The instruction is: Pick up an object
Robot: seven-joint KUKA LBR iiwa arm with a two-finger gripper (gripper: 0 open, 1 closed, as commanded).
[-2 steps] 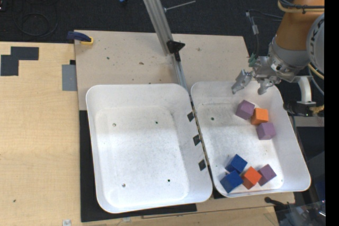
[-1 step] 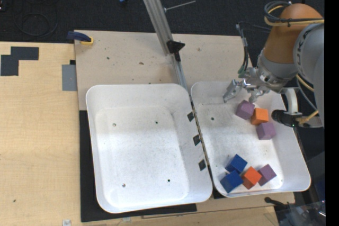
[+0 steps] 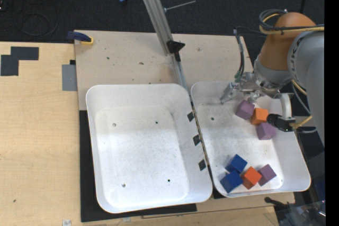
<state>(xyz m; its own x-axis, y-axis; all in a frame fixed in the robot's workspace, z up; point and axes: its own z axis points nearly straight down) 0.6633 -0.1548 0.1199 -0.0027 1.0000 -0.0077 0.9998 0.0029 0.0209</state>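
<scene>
Hanging over the upper part of the shallow white right bin [image 3: 303, 174], at the right of the frame: the grey arm's two-finger gripper [image 3: 239, 93], metal parts blurring together against the white floor. Open or closed: not telling from this angle. Gripping nothing that can be made out.

Lying just below and right of the gripper, in a tight cluster: a small purple block [image 3: 245, 110], a small orange block [image 3: 260, 115] touching it, and a second purple block [image 3: 265, 130] close under those. Sitting partly under the arm's black cable, that last one.

Crowding the bin's lower right corner: two blue blocks [image 3: 238, 163], a second orange block [image 3: 251, 178] and a third purple block [image 3: 267, 173], all pressing close together and near the lower rim. Leaving open floor in the middle and along the left wall of this bin.

Lying alongside at lower centre: the shallow white left bin [image 3: 106, 98], rims meeting where three small black clips [image 3: 196, 139] are sitting.

Getting cut off at the right edge: the arm's grey body.
</scene>
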